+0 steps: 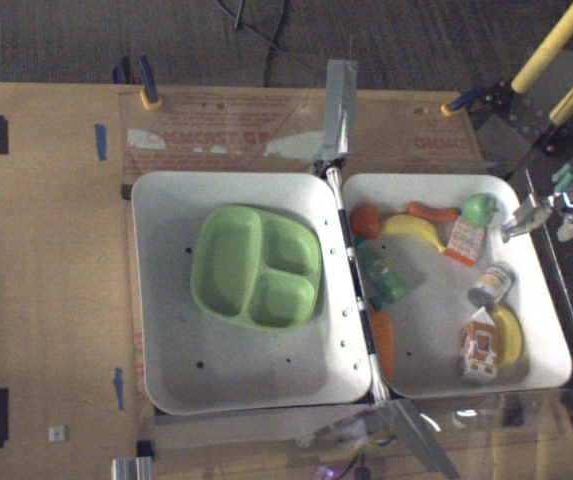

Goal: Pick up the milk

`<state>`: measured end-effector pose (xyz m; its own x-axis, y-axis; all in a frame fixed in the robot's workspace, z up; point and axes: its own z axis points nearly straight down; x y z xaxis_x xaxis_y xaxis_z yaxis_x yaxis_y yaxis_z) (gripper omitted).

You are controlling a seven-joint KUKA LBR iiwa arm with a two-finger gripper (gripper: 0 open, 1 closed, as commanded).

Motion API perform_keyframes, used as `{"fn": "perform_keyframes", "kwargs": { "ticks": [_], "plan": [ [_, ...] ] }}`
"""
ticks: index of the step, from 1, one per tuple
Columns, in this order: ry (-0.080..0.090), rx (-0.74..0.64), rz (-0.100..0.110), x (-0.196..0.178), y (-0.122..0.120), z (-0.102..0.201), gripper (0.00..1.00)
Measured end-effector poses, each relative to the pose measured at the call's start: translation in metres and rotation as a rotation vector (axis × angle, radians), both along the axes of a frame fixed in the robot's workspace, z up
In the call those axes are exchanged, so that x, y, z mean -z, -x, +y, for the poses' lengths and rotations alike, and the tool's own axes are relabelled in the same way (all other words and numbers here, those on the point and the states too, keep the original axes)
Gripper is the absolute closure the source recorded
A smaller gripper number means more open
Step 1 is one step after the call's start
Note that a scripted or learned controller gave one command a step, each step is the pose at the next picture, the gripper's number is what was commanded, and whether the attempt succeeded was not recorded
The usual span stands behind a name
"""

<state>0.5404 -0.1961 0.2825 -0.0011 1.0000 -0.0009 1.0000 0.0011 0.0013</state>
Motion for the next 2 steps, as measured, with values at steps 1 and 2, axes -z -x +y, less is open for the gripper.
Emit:
{"fn": "perform_keyframes", "kwargs": {
  "ticks": [1,2],
  "plan": [
    [-0.002,0.052,0.002,0.011,0.05,0.023,0.0],
    [-0.001,0.07,0.002,0.105,0.061,0.018,0.0]
  ]
}}
